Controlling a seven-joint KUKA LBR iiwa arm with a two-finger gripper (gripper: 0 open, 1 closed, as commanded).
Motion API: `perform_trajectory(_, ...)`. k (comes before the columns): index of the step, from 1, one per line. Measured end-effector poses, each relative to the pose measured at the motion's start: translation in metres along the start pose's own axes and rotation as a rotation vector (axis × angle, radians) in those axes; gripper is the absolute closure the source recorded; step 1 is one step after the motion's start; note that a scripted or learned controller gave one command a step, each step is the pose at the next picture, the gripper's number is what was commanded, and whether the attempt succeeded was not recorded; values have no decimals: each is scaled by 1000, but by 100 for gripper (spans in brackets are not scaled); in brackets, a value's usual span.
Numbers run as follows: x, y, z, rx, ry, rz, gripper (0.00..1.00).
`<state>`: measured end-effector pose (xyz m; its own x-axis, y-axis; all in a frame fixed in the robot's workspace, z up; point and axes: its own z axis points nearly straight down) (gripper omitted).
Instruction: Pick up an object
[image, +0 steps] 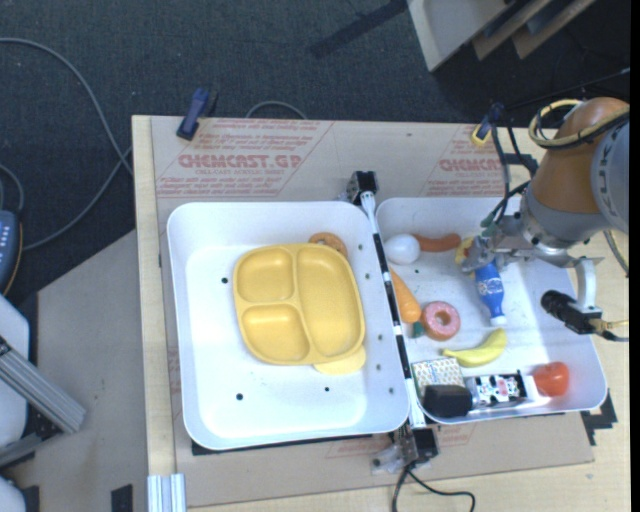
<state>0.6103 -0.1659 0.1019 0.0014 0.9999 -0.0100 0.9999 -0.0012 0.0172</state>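
Note:
My gripper (483, 248) hangs low over the far part of the right bin (590, 352), on the grey arm with its orange band that comes in from the right. Just below it lies a blue bottle (490, 290), its top end right at the gripper; whether it is gripped is hidden. Around it lie a white ball (403, 248), an orange sausage shape (438, 242), a carrot (404, 297), a pink donut (440, 320), a banana (478, 350) and a red tomato (551, 379).
The left bin (200, 330) holds a yellow divided plate (298, 303) with a brown ring (326, 241) behind it. At the right bin's near edge lie a black rounded object (447, 401), a patterned box (438, 373) and a black-and-white pack (497, 388).

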Motion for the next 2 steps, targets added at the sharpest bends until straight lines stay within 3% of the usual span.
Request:
perform_trajectory(1, 35, 24, 12, 31, 7, 3, 100)
perform_trajectory(2, 80, -28, -85, 16, 11, -2, 100)
